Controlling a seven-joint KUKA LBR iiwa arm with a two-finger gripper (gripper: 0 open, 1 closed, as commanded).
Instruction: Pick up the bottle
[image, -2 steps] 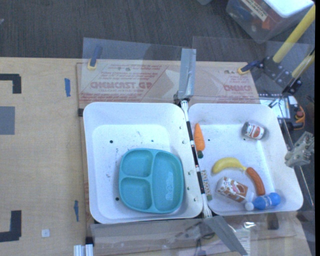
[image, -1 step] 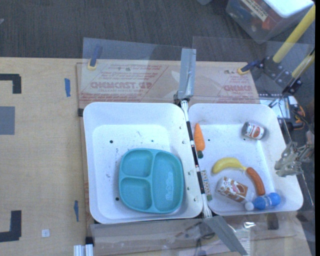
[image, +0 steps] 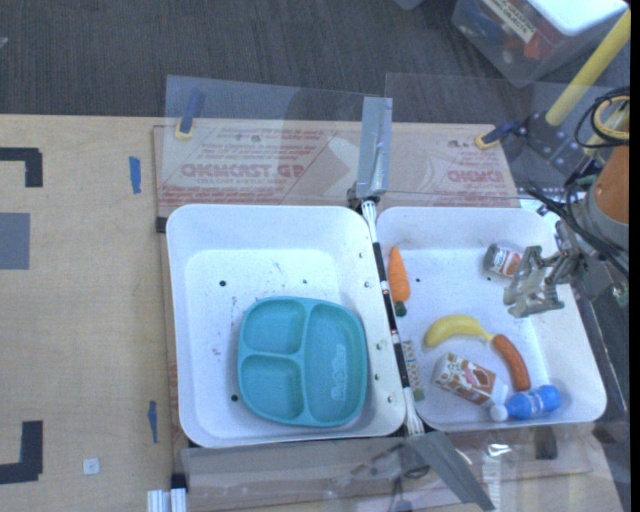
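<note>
Hanging over the right bin's (image: 480, 425) far side, the gripper (image: 530, 290) sits beside a small can (image: 503, 261); whether its jaws are spread or closed I cannot tell. The blue bottle (image: 530, 403) lies on its side in the near right corner, probably rolled against the wall, hemmed by the sausage (image: 511, 361) and juice carton (image: 464, 377), so approach room is tight.
</note>
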